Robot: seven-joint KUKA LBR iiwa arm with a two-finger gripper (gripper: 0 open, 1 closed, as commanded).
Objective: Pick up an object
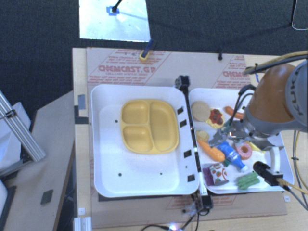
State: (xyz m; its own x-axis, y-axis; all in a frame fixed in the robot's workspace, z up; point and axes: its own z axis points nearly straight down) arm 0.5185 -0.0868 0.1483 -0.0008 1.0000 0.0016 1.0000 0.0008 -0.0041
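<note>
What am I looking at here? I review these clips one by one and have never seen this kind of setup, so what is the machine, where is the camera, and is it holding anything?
This is a single camera fixed above a bench, looking down at a slant. The grey and orange machine on the right is a robot arm with a two-finger gripper at its tip. Its job is to pick up an object.

Two shallow white bins sit side by side. The left bin holds a yellow divided plate. The right bin holds small toy foods: a carrot, a blue bottle, a pink donut, a green piece, a small printed packet and a round tan cookie.

The gripper is low among the toys in the right bin, just above the carrot and bottle. From this angle I cannot tell whether it has hold of anything.
</note>
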